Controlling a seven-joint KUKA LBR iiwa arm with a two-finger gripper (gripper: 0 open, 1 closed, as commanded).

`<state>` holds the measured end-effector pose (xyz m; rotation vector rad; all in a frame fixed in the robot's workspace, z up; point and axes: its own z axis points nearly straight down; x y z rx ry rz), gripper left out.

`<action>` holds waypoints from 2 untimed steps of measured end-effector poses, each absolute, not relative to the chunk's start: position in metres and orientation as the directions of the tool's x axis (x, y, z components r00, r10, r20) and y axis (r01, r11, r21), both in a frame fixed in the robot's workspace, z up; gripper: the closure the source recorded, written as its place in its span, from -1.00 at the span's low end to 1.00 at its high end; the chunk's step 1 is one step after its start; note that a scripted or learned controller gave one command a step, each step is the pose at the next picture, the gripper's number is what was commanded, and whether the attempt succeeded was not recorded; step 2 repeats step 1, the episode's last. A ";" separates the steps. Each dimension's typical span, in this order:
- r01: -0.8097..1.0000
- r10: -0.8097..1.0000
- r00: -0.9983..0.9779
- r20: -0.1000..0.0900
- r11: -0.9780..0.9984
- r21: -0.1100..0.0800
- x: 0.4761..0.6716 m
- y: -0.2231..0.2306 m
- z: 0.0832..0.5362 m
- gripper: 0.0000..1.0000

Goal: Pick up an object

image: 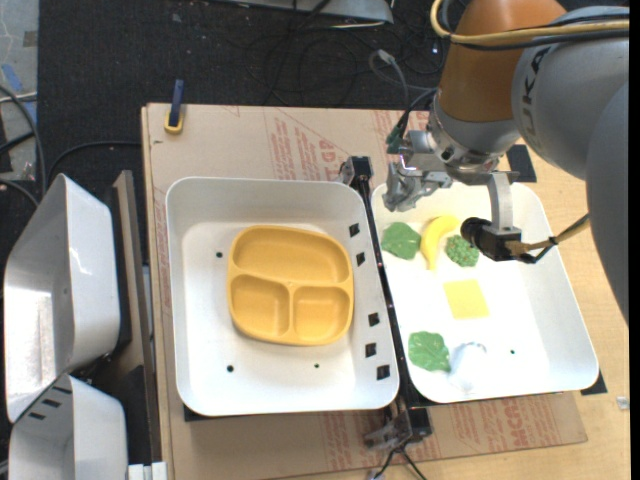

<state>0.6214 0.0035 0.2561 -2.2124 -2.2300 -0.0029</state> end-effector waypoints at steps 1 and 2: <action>1.000 1.000 -0.008 0.001 0.008 0.001 0.639 0.053 0.242 1.00; 1.000 1.000 -0.008 0.001 0.008 0.001 0.639 0.053 0.242 1.00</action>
